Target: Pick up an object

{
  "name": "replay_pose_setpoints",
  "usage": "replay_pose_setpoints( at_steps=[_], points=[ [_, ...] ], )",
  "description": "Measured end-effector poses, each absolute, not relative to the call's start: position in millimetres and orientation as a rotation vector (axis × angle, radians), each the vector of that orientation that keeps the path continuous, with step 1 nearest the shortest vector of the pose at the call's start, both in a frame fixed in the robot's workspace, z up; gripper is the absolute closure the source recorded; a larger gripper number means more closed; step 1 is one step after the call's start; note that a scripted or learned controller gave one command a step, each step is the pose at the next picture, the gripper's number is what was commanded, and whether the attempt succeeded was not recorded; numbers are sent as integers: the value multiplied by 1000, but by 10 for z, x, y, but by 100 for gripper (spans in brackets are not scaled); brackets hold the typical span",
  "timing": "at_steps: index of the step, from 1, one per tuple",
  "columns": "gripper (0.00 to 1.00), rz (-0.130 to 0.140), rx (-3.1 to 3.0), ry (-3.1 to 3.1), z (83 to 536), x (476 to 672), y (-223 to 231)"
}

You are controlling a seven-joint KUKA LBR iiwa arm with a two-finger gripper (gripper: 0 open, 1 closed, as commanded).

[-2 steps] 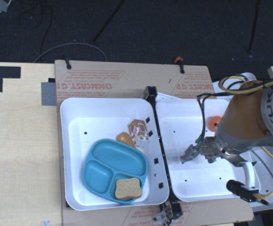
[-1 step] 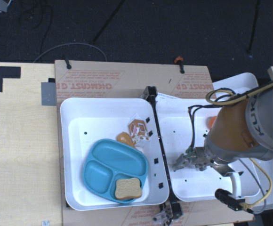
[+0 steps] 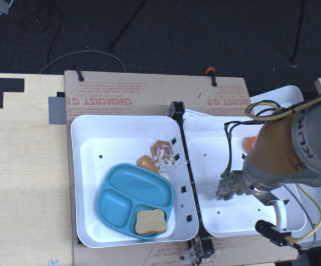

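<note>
Blue tray (image 3: 133,195) with bread slice (image 3: 150,221) sits in the left bin (image 3: 86,148), a wrapped snack (image 3: 162,153) beside it. Tool (image 3: 225,190) hangs low in the right bin (image 3: 216,226), state I cannot tell. Judged: searching; next, reach something graspable.

Dark carpet floor (image 3: 166,32) behind pale wooden bench (image 3: 22,170).

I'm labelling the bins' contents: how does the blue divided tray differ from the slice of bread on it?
The blue tray is large, glossy and split into compartments, filling much of the left bin; the bread slice is small, tan and matte. The tray lies on the bin floor, while the bread lies in the tray's near compartment. Both lie flat in the left bin, apart from the tool in the right bin.
</note>
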State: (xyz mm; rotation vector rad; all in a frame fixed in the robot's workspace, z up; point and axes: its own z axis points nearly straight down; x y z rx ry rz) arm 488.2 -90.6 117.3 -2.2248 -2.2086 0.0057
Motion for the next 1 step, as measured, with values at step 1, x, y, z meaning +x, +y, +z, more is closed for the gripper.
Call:
replay_pose_setpoints(
  at_steps=[1],
  points=[
    [100, 0, -2227, -2215, 1601, 4844, -944]
  ],
)
